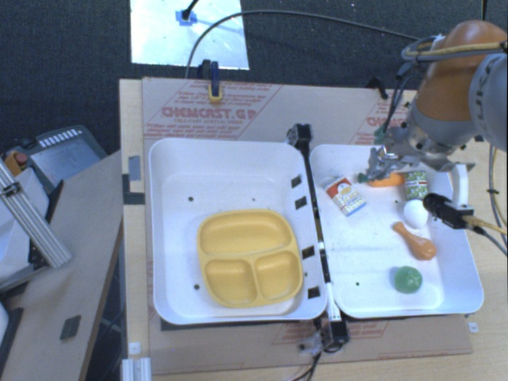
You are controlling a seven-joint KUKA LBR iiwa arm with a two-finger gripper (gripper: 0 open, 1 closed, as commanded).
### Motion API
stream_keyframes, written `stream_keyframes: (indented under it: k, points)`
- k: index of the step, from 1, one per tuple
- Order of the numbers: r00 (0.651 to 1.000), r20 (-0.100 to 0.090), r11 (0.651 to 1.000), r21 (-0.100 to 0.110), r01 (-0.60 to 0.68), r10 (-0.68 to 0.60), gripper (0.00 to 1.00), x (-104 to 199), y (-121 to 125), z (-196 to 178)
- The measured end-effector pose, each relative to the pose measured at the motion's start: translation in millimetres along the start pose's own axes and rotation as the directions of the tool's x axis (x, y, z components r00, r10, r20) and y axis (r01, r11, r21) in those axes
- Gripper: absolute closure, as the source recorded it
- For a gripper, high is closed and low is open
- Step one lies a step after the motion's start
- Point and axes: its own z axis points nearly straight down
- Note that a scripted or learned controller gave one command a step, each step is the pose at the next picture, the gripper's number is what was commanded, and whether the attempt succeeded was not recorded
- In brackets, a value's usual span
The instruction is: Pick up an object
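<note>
Camera view puts your gripper (pixel 379 163) low over the far end of the right bin (pixel 468 292), hanging from the grey arm (pixel 452 78) that comes in from the right. Whether it is wide or narrow you cannot tell from here; the metal parts blur together, and nothing is clearly caught in it.

Just beside it, on the side toward the arm, lies a small orange piece (pixel 387 181), likely a toy carrot, partly hidden under the wrist. That closeness suggests it is the target, though the small red-and-white carton (pixel 345 195) lying flat toward the bin divider is about as near. Either could serve, since the task names no particular object.

Moving outward, you see a green-labelled can (pixel 416 186) standing next to the carrot, a white egg (pixel 414 213) just in front of it, then an orange drumstick-shaped toy (pixel 416 241), and a green ball (pixel 408 279) nearest the camera. They sit loosely scattered, mostly apart from each other, which leaves room for a descent.

The left bin (pixel 171 213) carries a yellow divided plate (pixel 248 256) lying flat. Both bins rest on a cardboard sheet (pixel 254 105) covering the bench (pixel 131 133).
</note>
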Motion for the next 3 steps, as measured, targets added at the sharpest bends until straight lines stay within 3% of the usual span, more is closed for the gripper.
stream_keyframes:
  k: [3]
  points:
    - [1.0,-0.003,1.0,0.006,0.006,-0.006,1.0,168,-34,7]
